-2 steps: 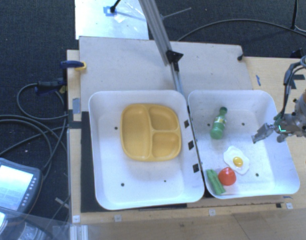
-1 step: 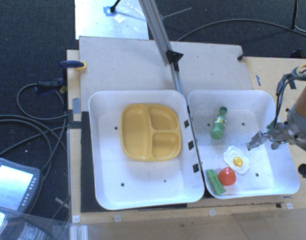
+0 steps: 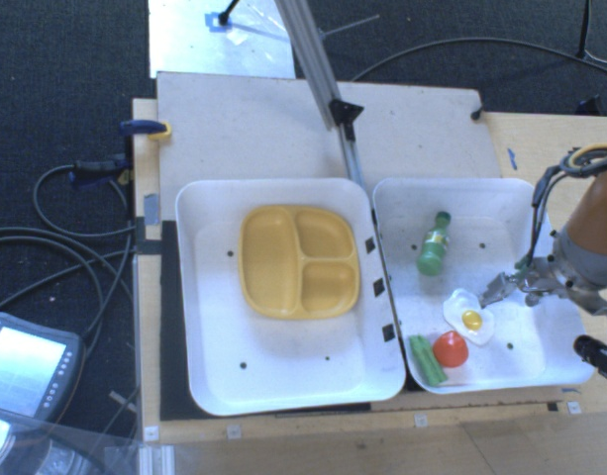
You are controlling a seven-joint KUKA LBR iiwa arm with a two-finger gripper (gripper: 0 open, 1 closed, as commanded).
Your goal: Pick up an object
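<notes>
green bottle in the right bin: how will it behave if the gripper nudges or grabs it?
The green bottle lies on its side on the bin's flat floor, so a sideways nudge would probably roll it. It looks like small toy plastic: likely light and stiff. Its round, smooth body may slip between the fingers unless gripped across the middle.

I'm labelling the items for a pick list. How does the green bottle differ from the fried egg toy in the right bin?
The green plastic bottle is long and rounded, lying on its side; the white fried egg toy with a yellow yolk is flat and irregular. The bottle is one colour, the egg two. The bottle lies apart near the bin's middle, while the egg sits close to the gripper and beside a red tomato. Both rest in the right white bin.
</notes>
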